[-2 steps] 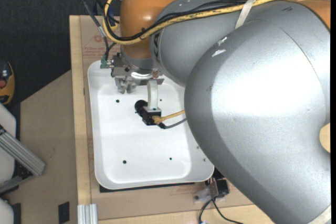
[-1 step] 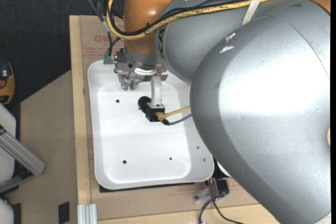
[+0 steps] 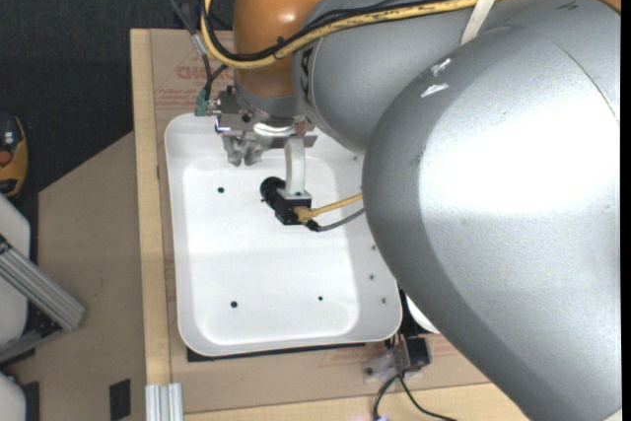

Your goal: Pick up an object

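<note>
My gripper (image 3: 241,151) hangs below the orange wrist band (image 3: 276,5), low over the far left part of the left white bin (image 3: 197,261). It points down at the bin floor near the back wall. The big grey arm reaches in from the right and hides the right side of this bin and the other bin. The bare floor that shows around the gripper carries just a few small dark dots.
The bin sits on a brown cardboard-coloured bench top (image 3: 148,212). An aluminium rail (image 3: 39,286) lies at the lower left, off the bench. Dark floor surrounds the bench at the top and left.
</note>
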Motion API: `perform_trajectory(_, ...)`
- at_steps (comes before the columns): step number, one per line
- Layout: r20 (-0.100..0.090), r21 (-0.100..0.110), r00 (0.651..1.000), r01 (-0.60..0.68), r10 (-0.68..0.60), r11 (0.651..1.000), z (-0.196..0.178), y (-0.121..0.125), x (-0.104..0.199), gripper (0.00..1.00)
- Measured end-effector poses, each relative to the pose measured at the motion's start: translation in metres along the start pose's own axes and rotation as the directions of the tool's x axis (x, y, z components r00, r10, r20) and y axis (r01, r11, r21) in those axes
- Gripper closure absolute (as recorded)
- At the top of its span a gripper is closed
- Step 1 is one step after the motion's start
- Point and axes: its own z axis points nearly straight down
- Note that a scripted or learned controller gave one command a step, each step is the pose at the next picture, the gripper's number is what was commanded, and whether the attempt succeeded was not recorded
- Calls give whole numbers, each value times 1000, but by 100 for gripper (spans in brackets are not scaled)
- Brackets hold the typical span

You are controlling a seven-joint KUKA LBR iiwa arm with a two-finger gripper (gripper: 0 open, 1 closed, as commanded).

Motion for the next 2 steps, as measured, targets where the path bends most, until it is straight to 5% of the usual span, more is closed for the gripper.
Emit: perform_trajectory(2, -1, -3, 1000, 1, -1, 1000, -20, 1, 1, 100)
